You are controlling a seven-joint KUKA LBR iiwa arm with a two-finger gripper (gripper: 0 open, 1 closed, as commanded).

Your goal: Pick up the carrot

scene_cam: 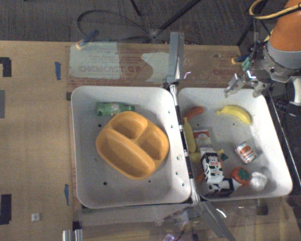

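Above the right bin's [276, 134] far edge, the gripper [245, 84] is being held with its metal fingers spread apart, and nothing is being gripped. Its grey and orange arm [288, 31] is being reached in from the right. A small smooth orange carrot [194, 112] is being left lying near the bin's far left corner.

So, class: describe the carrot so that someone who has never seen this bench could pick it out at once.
Find the right-hand white bin, the one crowded with small items. In its upper left corner, near the divider between the bins, lies the carrot. It is a short orange-red stick lying at a slant, unlike the curved yellow banana to its right.
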